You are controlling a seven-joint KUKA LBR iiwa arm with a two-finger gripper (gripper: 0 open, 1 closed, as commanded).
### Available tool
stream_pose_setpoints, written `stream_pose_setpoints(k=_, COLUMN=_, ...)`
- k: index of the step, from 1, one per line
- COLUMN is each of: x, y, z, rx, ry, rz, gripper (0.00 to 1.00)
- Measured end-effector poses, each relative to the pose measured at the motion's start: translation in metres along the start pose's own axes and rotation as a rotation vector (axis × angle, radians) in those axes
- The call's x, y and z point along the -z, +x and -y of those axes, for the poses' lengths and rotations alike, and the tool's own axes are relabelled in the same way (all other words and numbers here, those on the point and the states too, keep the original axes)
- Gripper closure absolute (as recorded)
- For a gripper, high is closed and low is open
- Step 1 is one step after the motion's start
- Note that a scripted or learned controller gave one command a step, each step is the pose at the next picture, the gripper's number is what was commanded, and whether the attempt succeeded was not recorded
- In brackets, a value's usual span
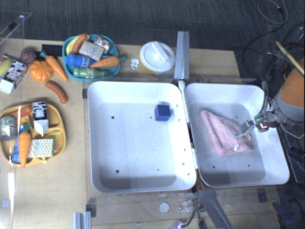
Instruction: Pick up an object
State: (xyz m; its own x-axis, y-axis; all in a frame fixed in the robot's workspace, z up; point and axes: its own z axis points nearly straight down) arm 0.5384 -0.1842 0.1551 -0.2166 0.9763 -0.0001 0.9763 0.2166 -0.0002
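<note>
Gripper (244, 129) low in right bin (271, 175), fingers spread open over right edge of pink cloth (220, 131); blue cube (163, 112) sits in left bin (124, 175).

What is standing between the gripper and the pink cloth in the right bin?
Nothing visible. The gripper is already low over the pink cloth's right edge inside the right bin. The blue cube sits apart in the left bin.
</note>
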Motion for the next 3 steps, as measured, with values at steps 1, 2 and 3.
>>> stream_pose_setpoints(k=1, x=0.0068, y=0.0005, z=-0.0019, rx=0.004, ry=0.002, rz=-0.001, gripper=1.0)
stream_pose_setpoints(k=2, x=0.0068, y=0.0005, z=-0.0019, rx=0.004, ry=0.002, rz=-0.001, gripper=0.0)
stream_pose_setpoints(k=3, x=0.0131, y=0.001, z=-0.0037, rx=0.009, ry=0.004, rz=-0.002, gripper=1.0)
